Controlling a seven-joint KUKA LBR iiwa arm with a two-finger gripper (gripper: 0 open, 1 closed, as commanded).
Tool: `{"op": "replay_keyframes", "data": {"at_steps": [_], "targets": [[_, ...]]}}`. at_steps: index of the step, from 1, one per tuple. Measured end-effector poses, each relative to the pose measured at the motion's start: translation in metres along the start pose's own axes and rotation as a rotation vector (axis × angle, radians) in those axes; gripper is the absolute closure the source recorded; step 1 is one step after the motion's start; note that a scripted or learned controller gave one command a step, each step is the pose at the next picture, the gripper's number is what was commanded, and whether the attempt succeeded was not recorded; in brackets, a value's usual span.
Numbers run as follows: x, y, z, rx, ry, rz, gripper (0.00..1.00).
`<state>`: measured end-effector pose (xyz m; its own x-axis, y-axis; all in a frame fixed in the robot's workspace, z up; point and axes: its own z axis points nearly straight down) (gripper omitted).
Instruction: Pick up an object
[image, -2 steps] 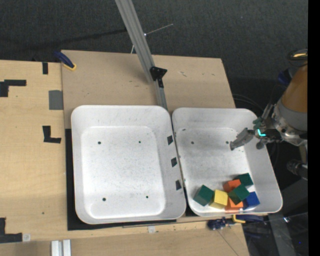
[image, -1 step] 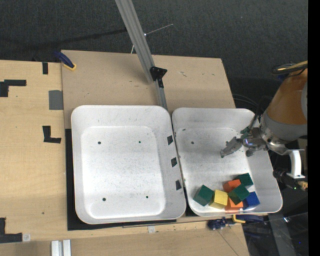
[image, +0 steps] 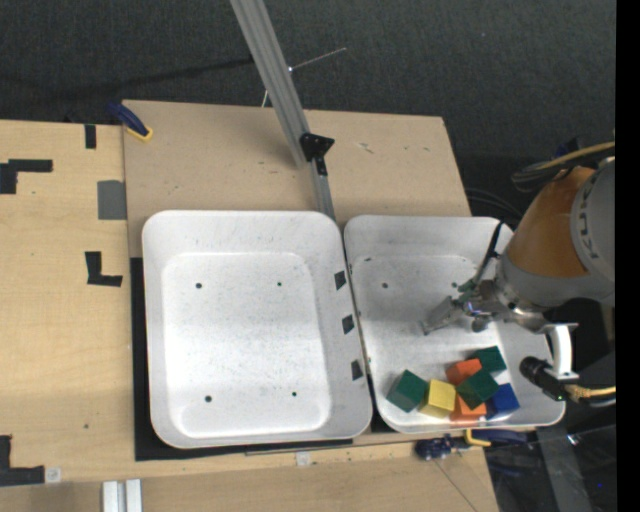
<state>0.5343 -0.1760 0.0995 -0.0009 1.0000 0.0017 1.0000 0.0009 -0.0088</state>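
Two white bins sit side by side on the wooden bench (image: 250, 150): the left bin (image: 160, 300) and the right bin (image: 400, 235). All the blocks are crowded into the near right corner of the right bin, probably because they have slid or been dropped together there: a green block (image: 407, 389) and a yellow block (image: 440, 397) lie touching, with orange, dark green and blue ones packed just beyond them. Such a tight cluster likely leaves little room for fingers to slip around a single piece.

The gripper (image: 440, 318) hangs over the middle of the right bin, near the pile but apart from it, with nothing visibly held. Whether it is spread or closed I cannot tell, since it blurs into a grey smear. The arm's bulk (image: 560, 240) covers the bin's right edge.
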Motion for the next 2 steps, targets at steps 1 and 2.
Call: {"op": "replay_keyframes", "data": {"at_steps": [1,2], "targets": [[0.001,-0.001,0.009,-0.005,-0.002,0.000,0.00],[0.002,-0.001,-0.002,-0.005,0.000,-0.001,1.00]]}}
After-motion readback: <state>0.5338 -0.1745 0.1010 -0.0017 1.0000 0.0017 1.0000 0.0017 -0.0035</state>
